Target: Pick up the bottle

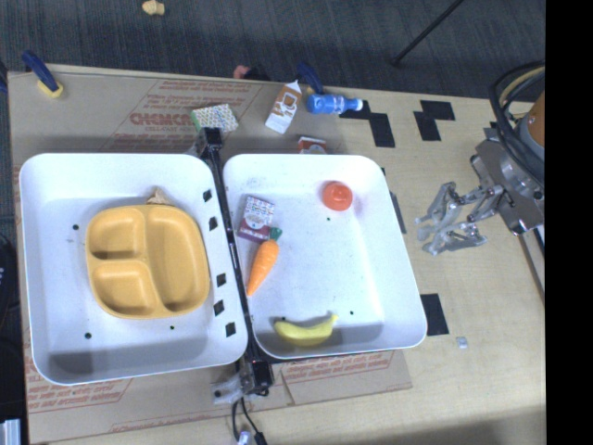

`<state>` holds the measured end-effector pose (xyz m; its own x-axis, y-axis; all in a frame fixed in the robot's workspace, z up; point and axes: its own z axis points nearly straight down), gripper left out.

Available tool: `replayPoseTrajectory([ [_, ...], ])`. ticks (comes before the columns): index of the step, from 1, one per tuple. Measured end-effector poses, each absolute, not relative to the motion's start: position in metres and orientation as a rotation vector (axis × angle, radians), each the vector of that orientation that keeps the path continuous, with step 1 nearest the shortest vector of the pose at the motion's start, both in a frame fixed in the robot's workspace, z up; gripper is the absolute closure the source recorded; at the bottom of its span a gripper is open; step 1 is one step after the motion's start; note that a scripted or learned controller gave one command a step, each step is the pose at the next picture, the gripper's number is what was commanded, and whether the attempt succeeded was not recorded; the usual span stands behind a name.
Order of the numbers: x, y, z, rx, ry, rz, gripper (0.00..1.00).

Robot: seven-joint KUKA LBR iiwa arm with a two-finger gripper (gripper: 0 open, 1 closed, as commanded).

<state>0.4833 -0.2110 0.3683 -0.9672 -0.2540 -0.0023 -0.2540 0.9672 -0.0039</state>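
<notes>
My hand [443, 225] hangs over the bare counter [482, 341], well clear of both bins, its metal fingers [435, 213] spread open with nothing between them. The bottle [332, 105], blue and lying on its side, is on the counter well away from my hand, past the far rim of the nearer bin [394, 276] and outside it. Just beyond the bottle, farther from my hand, a small carton [283, 107] stands on the counter, and a patterned packet [215, 117] lies beyond that. Inside the nearer bin, the thing closest to my hand is a red-orange ball [337, 195]; farther off lie a small purple packet [257, 217] and a carrot [262, 264] touching its lower edge, and a banana [304, 329] rests against the near wall. The farther bin [46, 276], well apart from my hand, holds a yellow tray [146, 260] with three compartments. Black tape squares [435, 119] mark the counter near my hand.
</notes>
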Motion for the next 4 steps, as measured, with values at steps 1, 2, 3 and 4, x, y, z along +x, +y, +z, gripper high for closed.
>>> replayPoseTrajectory([
  [1,0.484,-0.211,0.379,-0.402,3.111,-0.009,1.00],
  [2,0.485,-0.211,0.390,-0.400,3.109,-0.013,1.00],
  [3,0.486,-0.210,0.401,-0.397,3.107,-0.017,1.00],
  [4,0.487,-0.210,0.412,-0.394,3.105,-0.021,1.00],
])
